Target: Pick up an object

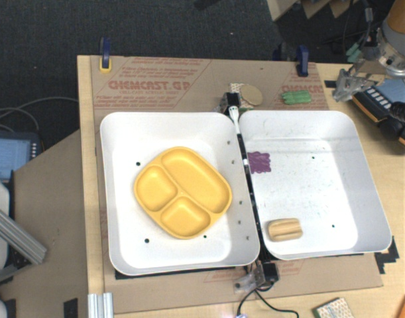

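A yellow divided plate [182, 191] lies in the middle of the left bin [116, 144]. In the right bin [361, 177] a small tan bread-like piece [284, 229] rests near the front left corner, and a flat purple patch [259, 162] sits by the bin's left wall. My gripper [347, 85] hangs at the far right of the view, beyond the right bin's back right corner. It is well away from all of these objects, and I see nothing in it.
A green object [296, 98] and a round tan disc [252, 96] lie on the brown board [156, 85] behind the bins. Blue clamps [106, 52] pin the board's back edge. Cables and equipment crowd the far right.
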Controlling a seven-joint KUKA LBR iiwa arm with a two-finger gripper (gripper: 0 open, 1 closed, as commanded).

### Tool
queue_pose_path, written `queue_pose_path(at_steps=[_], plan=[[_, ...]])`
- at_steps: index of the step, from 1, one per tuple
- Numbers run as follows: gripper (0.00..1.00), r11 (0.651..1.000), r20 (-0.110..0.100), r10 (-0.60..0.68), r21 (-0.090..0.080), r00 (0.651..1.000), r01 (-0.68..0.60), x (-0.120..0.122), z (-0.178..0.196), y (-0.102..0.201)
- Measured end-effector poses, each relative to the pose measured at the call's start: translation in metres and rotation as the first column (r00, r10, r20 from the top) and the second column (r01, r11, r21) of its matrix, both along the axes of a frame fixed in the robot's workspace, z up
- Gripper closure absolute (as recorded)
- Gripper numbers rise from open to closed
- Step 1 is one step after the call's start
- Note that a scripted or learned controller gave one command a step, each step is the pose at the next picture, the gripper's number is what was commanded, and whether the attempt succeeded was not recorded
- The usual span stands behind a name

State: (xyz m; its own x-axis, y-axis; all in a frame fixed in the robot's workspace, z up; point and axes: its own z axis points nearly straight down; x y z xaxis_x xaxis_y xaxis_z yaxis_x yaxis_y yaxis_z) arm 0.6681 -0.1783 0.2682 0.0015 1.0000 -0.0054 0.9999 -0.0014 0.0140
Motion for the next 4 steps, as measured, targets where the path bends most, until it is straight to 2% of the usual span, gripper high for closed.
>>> queue_pose_path(at_steps=[1,2,3,4], plan=[[1.00,1.000,-0.026,0.005,0.010,1.000,-0.005,-0.004,-0.164,0.048],[1.00,1.000,0.002,0.002,0.002,1.000,-0.002,0.001,-0.031,0.043],[1.00,1.000,-0.021,-0.002,0.006,1.000,0.002,-0.004,-0.191,-0.007],[1.00,1.000,-0.013,0.007,0.006,1.000,-0.007,-0.003,-0.135,0.069]])
